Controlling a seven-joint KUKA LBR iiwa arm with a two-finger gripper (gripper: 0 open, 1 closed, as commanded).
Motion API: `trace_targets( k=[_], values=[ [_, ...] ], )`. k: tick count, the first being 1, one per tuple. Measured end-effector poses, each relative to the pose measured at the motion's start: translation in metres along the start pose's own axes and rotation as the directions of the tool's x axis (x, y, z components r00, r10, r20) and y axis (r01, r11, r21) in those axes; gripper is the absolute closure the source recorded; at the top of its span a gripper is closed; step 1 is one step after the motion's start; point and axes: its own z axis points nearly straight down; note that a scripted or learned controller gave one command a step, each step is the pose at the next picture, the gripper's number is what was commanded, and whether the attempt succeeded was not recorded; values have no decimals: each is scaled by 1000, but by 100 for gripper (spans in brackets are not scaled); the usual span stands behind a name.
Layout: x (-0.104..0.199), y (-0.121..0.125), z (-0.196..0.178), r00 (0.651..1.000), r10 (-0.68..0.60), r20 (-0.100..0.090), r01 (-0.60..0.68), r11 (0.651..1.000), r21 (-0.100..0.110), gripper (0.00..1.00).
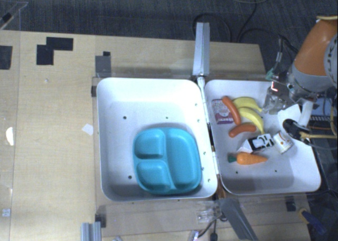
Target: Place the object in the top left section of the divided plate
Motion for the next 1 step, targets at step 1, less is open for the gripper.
trace_targets(
  k=[1],
  values=[
    [4, -54, -12, 994, -112, 0, 112, 994, 0, 100]
  ],
)
